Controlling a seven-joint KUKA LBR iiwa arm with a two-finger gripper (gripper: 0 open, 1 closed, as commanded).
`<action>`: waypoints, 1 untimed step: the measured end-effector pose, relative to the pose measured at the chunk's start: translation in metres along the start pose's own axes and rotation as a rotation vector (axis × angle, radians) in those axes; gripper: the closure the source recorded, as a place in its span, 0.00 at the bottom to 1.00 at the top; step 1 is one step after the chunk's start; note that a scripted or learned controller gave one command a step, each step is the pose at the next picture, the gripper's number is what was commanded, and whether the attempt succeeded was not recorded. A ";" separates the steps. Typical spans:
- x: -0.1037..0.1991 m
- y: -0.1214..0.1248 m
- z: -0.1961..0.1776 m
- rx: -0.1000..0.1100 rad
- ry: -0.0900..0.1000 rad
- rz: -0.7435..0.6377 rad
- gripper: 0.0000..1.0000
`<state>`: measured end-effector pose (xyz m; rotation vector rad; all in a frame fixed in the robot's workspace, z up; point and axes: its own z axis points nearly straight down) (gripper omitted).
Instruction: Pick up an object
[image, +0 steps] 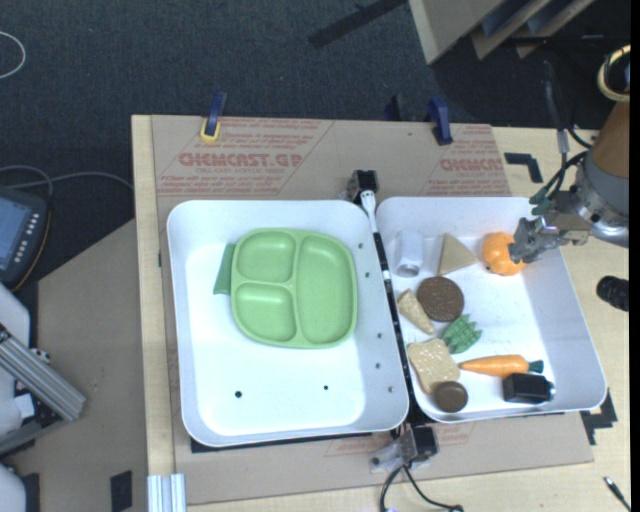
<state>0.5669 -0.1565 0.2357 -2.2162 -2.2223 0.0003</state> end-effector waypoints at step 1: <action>0.042 -0.029 0.014 0.002 0.001 -0.001 1.00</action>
